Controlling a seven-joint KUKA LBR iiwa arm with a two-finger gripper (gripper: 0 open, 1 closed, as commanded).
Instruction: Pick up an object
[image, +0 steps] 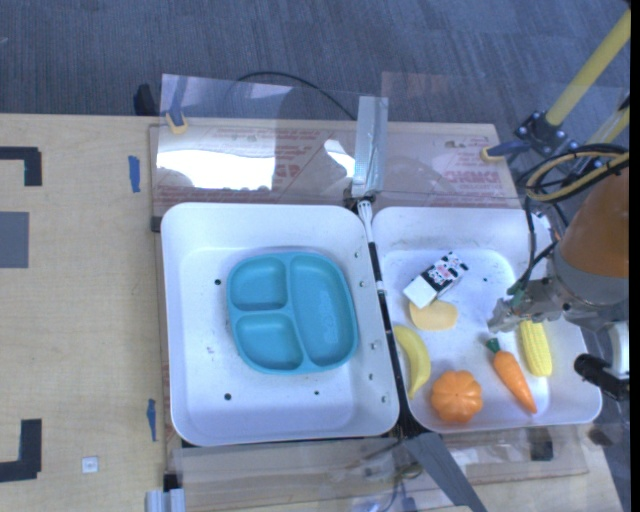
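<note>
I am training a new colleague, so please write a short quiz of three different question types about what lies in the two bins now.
1. True or false: the blue divided plate lies in the left bin.
2. Which item is nearest the tool? A) banana B) corn cob C) orange fruit
3. Fill in: the carrot lies between the orange fruit and the ____.

Key
1. True.
2. B: the tool is just above the corn cob's upper end in the right bin.
3. Corn cob.
</note>
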